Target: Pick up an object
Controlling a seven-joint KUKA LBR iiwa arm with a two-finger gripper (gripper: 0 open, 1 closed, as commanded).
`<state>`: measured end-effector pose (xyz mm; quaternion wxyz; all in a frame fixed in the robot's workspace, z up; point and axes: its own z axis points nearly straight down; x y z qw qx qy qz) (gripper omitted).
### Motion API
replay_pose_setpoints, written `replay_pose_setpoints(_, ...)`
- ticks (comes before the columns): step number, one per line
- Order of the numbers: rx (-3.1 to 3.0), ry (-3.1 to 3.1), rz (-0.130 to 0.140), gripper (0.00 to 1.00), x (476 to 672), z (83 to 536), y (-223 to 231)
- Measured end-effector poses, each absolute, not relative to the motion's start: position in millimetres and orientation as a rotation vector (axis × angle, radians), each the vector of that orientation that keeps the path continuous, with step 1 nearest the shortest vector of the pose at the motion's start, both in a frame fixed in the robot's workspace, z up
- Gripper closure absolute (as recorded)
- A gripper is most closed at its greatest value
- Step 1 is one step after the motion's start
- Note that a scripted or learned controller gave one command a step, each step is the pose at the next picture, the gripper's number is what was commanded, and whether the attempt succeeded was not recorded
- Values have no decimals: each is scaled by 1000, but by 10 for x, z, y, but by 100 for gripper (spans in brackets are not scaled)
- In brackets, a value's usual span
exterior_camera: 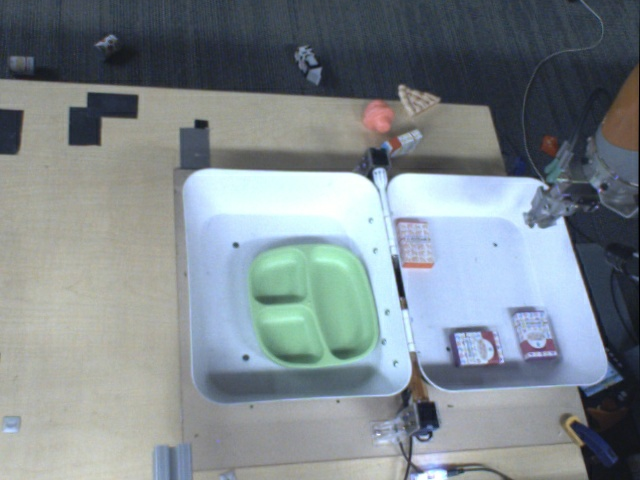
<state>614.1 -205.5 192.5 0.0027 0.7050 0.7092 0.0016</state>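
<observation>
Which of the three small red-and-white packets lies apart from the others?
The packet by the divider, at the right bin's upper left; the other two sit side by side near its front.

Wooden bench [90, 298]; two white bins [205, 268] side by side

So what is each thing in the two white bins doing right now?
Green divided plastic tray: flat, right way up, in the left bin.
Orange-and-white flat packet: lying flat by the right bin's left wall.
Two small red boxes: lying side by side, apart.
Gripper: above the right bin's far corner.
</observation>
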Motion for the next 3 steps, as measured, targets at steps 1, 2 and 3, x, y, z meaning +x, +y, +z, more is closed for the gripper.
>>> replay_pose_setpoints(1, 2210, 2225, 7, 100, 6700, 2823, -1616)
replay_pose_setpoints(2, 2214, 2227, 5, 100, 5956, 2731, -688)
replay_pose_setpoints(3, 2214, 2227, 3, 100, 5854, 2459, -403)
